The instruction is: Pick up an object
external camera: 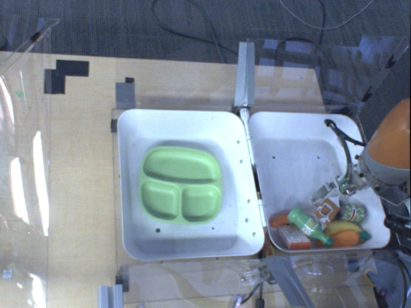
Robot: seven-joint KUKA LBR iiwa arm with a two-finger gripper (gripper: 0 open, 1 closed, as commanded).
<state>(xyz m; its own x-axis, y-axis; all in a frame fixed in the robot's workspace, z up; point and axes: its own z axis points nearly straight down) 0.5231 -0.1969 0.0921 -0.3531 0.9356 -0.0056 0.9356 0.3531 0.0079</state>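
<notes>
Hovering over the right bin [302, 153], the fingers [331, 192]; their spread cannot be told. Just below them lies a small carton [328, 208], crowded by green bottle [308, 226], banana [344, 226] and can [352, 212]. Such crowding could deflect a descent.

bench top [77, 191]: pale wood, lit evenly from above. beyond its far edge, dark blue-grey carpet floor [128, 11] with thin black cables [192, 18] looping across it. on the bench's far left part, black tape marks [64, 72]. over the bench's left end, a clear plastic panel [26, 172] catching white glare. at the bench's far middle, an upright grey metal post [244, 76].
</notes>
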